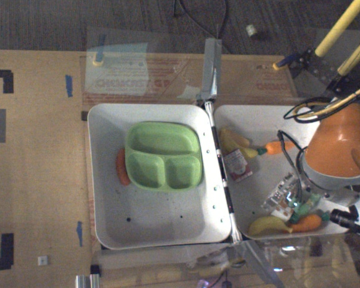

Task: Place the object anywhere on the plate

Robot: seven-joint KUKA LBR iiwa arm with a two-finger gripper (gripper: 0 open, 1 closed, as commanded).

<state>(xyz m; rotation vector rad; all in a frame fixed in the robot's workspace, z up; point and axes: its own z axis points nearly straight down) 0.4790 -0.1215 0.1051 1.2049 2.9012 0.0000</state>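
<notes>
A green three-compartment plate [164,156] lies in the upper part of the left bin [150,218]. An orange-red piece [122,167] lies on the bin floor against the plate's left rim. My gripper [283,198] hangs low over the right bin [255,188], under the arm's orange band [336,143]. It is just above a yellow banana [269,225] and an orange carrot [306,222]. Glare on the gripper hides whether anything is in it.
The right bin also holds a yellow item [234,141], a small carrot [273,147] and a red packet [237,165] near the shared wall. Black cables [306,110] loop beside the arm. A metal divider [219,173] separates the bins.
</notes>
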